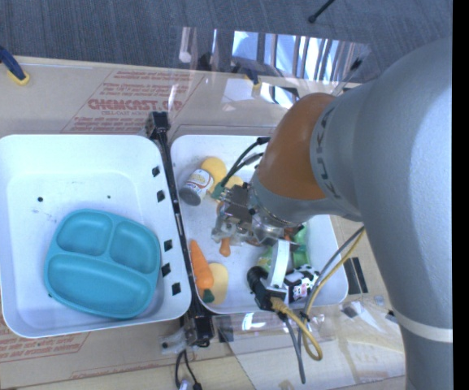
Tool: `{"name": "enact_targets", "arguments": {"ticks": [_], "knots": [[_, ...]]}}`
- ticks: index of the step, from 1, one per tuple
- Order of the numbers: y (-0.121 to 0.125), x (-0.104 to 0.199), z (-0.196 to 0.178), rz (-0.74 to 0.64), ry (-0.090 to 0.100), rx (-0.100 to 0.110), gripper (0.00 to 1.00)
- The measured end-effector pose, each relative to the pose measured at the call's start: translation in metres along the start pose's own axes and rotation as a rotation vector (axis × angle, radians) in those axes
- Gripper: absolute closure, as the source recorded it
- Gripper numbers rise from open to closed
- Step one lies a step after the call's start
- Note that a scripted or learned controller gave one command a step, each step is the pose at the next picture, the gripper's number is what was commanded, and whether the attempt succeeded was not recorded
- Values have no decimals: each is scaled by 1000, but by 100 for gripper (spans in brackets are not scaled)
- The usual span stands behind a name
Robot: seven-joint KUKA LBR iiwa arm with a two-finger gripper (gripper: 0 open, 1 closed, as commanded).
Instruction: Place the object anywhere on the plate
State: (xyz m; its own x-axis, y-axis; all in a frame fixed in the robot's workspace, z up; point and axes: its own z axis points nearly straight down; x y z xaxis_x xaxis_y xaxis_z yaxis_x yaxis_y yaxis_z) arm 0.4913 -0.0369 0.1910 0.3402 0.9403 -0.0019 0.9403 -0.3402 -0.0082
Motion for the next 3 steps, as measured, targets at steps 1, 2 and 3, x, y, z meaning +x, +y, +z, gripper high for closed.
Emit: {"name": "enact_targets", "arguments": {"ticks": [1, 2, 3], "knots": [[0, 0, 0, 0, 0, 0, 0], [0, 1, -9, -7, 1, 5, 100], [-34, 46, -12, 121, 0, 6, 100]]}}
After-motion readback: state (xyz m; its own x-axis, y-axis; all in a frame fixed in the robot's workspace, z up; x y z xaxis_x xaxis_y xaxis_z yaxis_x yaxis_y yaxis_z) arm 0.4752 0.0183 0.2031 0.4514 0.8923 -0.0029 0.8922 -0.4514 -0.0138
